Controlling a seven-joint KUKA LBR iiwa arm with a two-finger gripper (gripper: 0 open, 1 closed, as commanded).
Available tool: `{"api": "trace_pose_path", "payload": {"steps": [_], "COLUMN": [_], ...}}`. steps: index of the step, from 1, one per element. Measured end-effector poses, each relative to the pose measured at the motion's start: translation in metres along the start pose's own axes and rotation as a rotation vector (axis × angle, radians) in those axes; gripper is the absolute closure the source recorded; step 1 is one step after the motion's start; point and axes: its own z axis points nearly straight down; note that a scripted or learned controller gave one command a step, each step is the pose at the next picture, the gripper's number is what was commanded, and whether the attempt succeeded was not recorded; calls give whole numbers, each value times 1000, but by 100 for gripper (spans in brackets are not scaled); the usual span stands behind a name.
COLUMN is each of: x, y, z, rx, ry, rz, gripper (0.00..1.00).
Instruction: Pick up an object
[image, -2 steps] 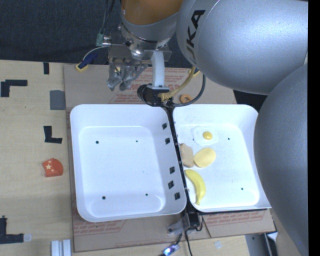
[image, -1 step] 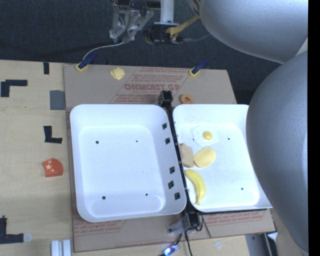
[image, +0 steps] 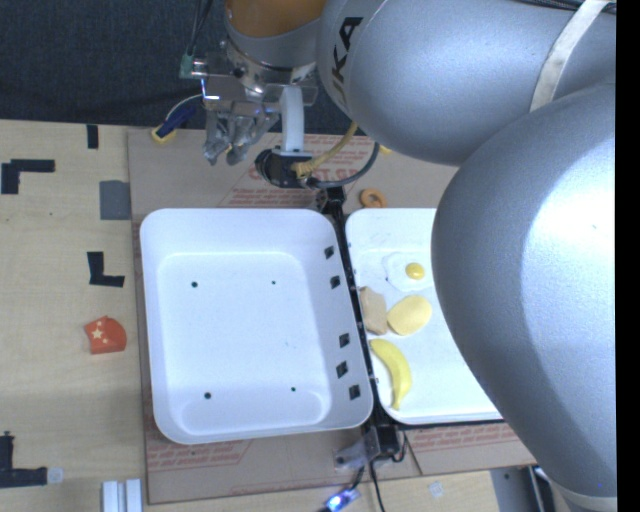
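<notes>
Lying lengthwise, banana tip downward.

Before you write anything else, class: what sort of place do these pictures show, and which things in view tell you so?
Most likely a robotics lab bench for grasping trials. A grey industrial arm reaches over two shallow white bins, toy food such as a banana and a fried egg lies in the right bin, and black marks sit on the benchtop.

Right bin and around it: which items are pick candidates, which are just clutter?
Pick candidates, right bin: banana, fried egg, yellow round piece, tan piece.

Clutter: red piece on bench, small ring behind bin, left bin.
</notes>
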Motion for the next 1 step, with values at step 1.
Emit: {"api": "trace_pose_path", "payload": {"steps": [1], "x": [0], "y": [-2], "z": [-159], "rx": [-31], "ry": [12], "rz": [-3], "gripper": [100]}}
